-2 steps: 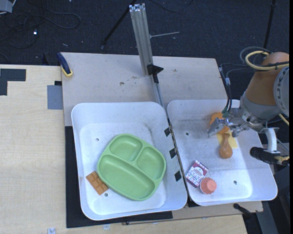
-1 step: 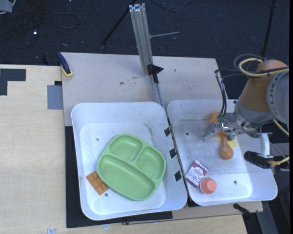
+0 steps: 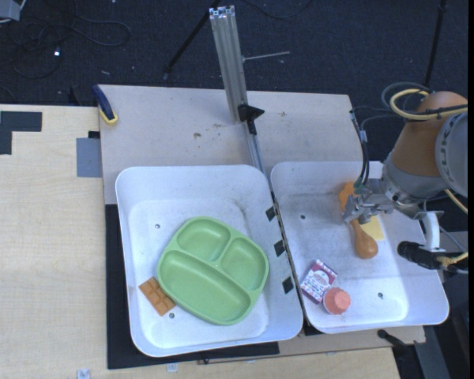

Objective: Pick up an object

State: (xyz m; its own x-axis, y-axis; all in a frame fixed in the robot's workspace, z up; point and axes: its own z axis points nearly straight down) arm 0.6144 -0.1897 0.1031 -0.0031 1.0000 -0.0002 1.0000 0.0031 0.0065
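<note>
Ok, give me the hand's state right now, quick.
Hand: low in the right bin, over the brown and yellow items; open or shut cannot be told.

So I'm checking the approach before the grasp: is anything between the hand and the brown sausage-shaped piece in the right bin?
Nothing visible. The hand hangs right over the brown piece, with a yellow block touching it alongside.

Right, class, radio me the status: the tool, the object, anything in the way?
Tool low in right bin, fingers unclear. Brown oblong object directly beneath, yellow piece alongside. Nothing confirmed held.
</note>
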